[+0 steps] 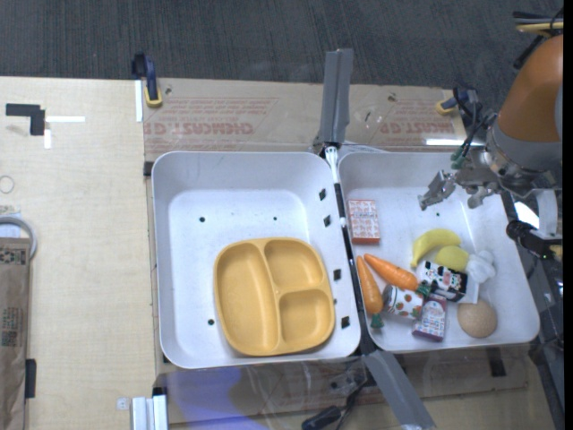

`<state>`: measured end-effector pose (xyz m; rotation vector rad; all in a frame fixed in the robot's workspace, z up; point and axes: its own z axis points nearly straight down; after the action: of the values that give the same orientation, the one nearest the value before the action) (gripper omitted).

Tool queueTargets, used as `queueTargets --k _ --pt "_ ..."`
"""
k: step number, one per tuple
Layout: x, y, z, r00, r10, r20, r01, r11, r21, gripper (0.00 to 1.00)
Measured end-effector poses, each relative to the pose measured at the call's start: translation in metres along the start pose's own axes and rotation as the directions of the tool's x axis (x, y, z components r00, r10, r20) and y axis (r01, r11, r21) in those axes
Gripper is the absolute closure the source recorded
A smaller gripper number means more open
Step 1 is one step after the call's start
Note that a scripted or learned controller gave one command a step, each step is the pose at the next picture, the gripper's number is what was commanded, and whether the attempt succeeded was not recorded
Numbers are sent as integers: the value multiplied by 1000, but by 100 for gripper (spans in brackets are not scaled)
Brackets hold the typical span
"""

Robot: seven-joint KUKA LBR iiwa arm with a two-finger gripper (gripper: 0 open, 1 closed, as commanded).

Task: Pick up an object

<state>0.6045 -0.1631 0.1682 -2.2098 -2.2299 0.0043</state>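
Note:
My gripper (457,193) hangs over the back part of the right bin (394,170), open with nothing between its fingers. The objects lie below and in front of it. A yellow banana (436,242) is the closest, just in front of the gripper. A small red and white box (363,220) lies to the left by the bin's wall. Two orange carrots (390,272) lie near the middle. A black and white carton (444,280), a pink carton (431,319), a strawberry-print bottle (405,302) and a beige ball (477,319) crowd the front.
The left bin (179,240) holds a yellow divided plate (273,294). A grey divider post (337,97) stands at the back between the bins. A white crumpled item (483,265) lies against the right bin's right wall.

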Motion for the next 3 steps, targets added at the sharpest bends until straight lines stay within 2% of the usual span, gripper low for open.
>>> queueTargets --k 1,2,3 --pt "-3 -50 77 1000 28 -1 -28 1000 -1 0" --pt "7 -24 55 1000 2 0 -2 1000 -3 0" --pt "-18 -81 75 996 -87 0 87 996 -6 0"
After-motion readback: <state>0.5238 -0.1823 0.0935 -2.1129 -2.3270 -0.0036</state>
